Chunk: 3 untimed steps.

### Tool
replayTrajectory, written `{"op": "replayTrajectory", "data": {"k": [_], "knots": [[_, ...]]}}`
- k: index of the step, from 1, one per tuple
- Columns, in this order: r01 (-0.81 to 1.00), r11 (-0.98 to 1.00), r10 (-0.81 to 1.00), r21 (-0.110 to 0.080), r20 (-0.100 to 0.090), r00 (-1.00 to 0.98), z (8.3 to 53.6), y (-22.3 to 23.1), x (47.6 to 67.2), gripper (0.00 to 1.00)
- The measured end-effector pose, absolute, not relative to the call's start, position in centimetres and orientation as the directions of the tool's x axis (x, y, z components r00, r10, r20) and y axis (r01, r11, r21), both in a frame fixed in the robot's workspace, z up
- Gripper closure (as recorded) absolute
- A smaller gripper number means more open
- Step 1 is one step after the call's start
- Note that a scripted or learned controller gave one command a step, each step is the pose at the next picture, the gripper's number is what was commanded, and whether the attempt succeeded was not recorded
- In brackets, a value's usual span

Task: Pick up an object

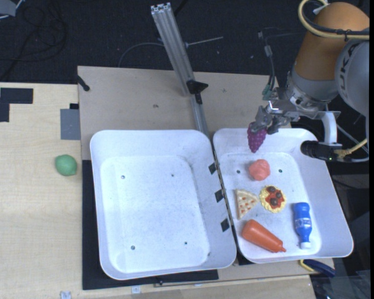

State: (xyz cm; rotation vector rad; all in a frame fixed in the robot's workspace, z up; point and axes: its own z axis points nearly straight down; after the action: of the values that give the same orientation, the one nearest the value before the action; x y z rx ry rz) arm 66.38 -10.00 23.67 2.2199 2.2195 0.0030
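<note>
The gripper (266, 122) hangs above the right bin's (327, 229) far edge, fingers closed on a purple grape bunch (256, 138) dangling clear, so the lift seems underway and next needs a steady raise

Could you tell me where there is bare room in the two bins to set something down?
The left bin has open floor throughout. In the right bin, the carrot, waffle, tart, bottle and red ball crowd the middle and front; its far-right corner stays bare.
</note>
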Motion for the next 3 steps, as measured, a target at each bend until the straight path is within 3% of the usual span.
{"op": "replayTrajectory", "data": {"k": [1,3], "knots": [[1.000,0.000,1.000,0.004,0.000,0.000,28.9,-10.1,66.4,1.00],[1.000,0.003,1.000,-0.002,0.001,-0.003,26.8,-0.8,65.5,1.00]]}}
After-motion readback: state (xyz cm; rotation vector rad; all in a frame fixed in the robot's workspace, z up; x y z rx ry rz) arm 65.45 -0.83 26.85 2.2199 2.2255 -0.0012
